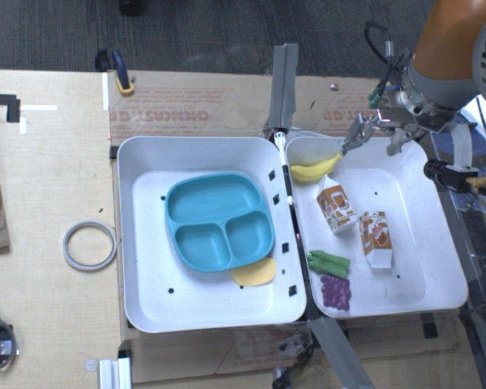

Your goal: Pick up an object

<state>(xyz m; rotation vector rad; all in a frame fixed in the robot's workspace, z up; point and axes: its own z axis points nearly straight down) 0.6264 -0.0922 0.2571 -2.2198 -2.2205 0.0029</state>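
So the grey KUKA arm with the orange band (454,31) is in over the far end of the right-hand shallow white plastic bin (437,298), and its two-finger metal gripper (377,132) sits just beside the tip of the curved yellow toy banana (316,168). The jaws look spread apart with nothing between them; one finger (356,134) is right by the banana's upper end, the other is off toward the arm's side.

My guess is the banana is the target, since it's the closest thing. It lies near the bin's far-left corner, close to the wall next to the divider. That's the tricky bit: a finger could catch the wall on the way down. I'd centre the jaws over the fat middle of the banana, turn them to close across its short width, then drop straight down and squeeze. It's curved and smooth, so a tip grab will probably squirt out.

If that fails, the two small white-and-orange cartons (336,207) (376,238) sit in open space mid-bin and look easier. The green toy vegetable (329,262) and purple grape bunch (334,292) are touching, so messier. The left bin (146,298) has the blue three-compartment plastic plate (219,221) with a yellow flat piece (255,274) at its near edge, well away from the gripper.
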